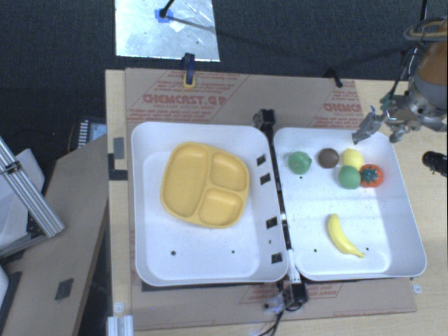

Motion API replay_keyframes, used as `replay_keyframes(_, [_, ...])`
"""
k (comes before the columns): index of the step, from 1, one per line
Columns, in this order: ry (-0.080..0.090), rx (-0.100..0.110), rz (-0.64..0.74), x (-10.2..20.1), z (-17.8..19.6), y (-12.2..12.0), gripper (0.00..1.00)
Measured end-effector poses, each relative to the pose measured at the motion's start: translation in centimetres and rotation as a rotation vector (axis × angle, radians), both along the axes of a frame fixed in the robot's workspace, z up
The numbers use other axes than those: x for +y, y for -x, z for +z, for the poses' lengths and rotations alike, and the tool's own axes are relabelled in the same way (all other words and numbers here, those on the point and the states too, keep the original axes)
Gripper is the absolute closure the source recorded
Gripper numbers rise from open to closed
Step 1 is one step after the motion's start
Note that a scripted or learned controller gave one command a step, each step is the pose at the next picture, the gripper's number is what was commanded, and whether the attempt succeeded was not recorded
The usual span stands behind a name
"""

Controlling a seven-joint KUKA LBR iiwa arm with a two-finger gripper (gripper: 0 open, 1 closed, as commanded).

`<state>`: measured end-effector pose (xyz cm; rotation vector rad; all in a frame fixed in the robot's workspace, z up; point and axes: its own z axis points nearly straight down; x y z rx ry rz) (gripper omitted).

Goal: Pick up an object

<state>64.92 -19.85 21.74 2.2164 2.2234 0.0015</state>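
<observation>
In the right bin [392, 236] lie a green ball [299, 162], a brown ball [328, 158], a yellow lemon [353, 159], a second green fruit [349, 178], a red tomato [371, 176] and a yellow banana [343, 235]. My gripper [381, 127] hangs above the bin's far right corner, up and to the right of the lemon. Its two fingers are spread apart and nothing is between them.
The left bin [150, 257] holds a yellow divided plate [205, 184]. A black hinge strip [275, 187] runs between the bins. Both bins rest on a cardboard sheet [231, 96]. A foil square [166, 19] lies beyond the bench.
</observation>
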Motion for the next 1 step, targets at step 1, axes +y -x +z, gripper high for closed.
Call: replay_keyframes(1, [-0.001, 0.003, 0.004, 0.57, -5.91, -0.60, 0.00])
